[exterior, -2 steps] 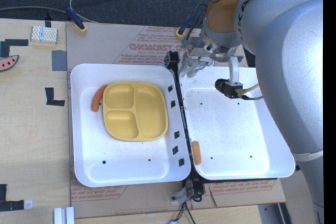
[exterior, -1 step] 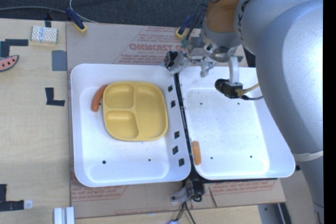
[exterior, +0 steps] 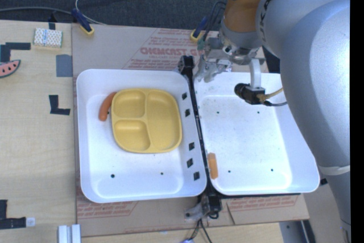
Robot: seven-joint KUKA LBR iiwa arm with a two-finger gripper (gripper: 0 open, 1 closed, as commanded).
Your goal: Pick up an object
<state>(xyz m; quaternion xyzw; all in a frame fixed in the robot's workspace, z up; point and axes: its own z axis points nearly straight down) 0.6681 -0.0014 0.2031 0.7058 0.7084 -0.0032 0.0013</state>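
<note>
The gripper (exterior: 211, 69) sits at the far edge of the bench, over the back rim where the two white bins meet, under the orange band of the grey arm (exterior: 296, 25); its metal parts are crowded together and small in the frame, so whether it is spread or closed I cannot tell, and nothing is seen gripped in it.

The pickable things lie away from it. One yellow divided plate (exterior: 146, 120), with three compartments, rests flat in the left bin (exterior: 136, 188), well apart from the gripper and nearer the camera; one orange carrot-like piece (exterior: 104, 107) lies against the plate's left edge, touching or just beside it. A second small orange piece (exterior: 212, 165) lies in the right bin (exterior: 284, 179) at its left wall, beside the dividing rims, well apart from the gripper and nearer the front.

Counted: two bins, one plate, two orange pieces, one arm.

Outside the bins, on the wooden bench at the left, lie one pale patterned sponge-like block (exterior: 48, 37) and one watermelon-slice toy (exterior: 9, 68), partly cut off by the frame edge.
</note>
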